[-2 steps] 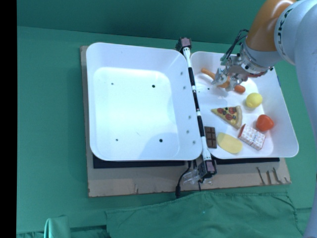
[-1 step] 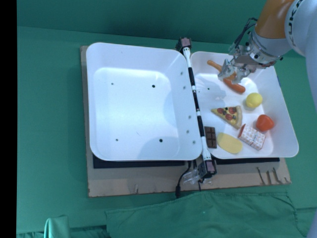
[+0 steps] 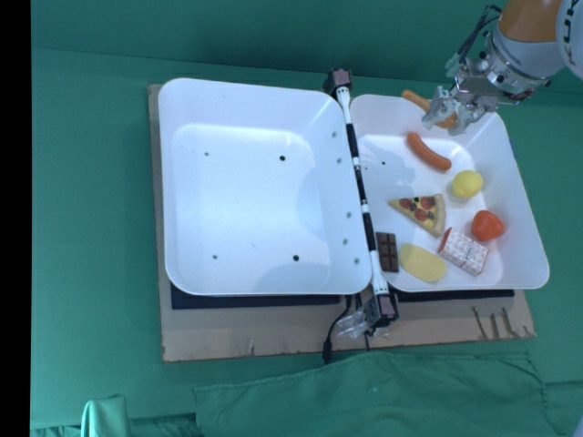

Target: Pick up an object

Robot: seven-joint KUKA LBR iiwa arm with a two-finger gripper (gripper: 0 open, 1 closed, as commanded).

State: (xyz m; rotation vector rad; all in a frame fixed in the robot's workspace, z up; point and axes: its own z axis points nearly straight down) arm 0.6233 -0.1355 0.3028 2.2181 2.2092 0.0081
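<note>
A shallow white plastic left bin is sitting beside the white right bin, which is holding the toys. At that right bin's far corner, the pincer is hanging over a small orange carrot-like toy; I cannot tell its grip state. Nothing appears lifted, so the pick is probably only beginning.

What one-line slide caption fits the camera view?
Pincer hovering over the carrot in the right bin of toy foods.

Two bins, two sausages, and one each of pizza, lemon, tomato, chocolate, chip, wafer.
</note>
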